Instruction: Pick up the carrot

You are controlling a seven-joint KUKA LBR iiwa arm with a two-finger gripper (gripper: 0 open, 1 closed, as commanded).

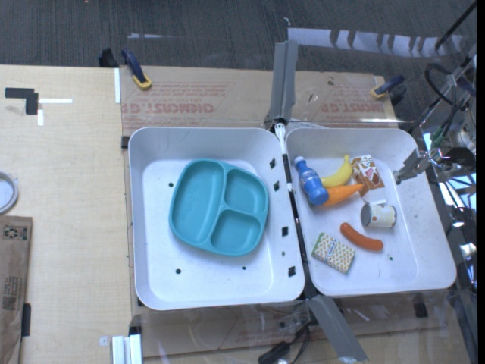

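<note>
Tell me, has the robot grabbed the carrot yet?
Not yet. The carrot lies in the right bin, between the blue bottle and banana. Nothing looks done. The gripper sits at the bin's right edge. Reaching, grasping and lifting remain.

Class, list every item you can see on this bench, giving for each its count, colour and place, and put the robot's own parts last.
Bins: two, white, side by side on the bench.
Divided plate: one, teal, left bin.
Bottle: one, blue, right bin, upper left.
Banana: one, yellow, beside the bottle.
Carrot: one, orange, below the banana.
Carton: one, red and white, right of the banana.
Cup: one, white, on its side, mid-bin.
Sausage: one, orange-red, below the cup.
Packet: one, green patterned, lower left.
Clamps: two, blue and yellow, far edge.
Gripper: one, grey, right bin's right edge.
</note>
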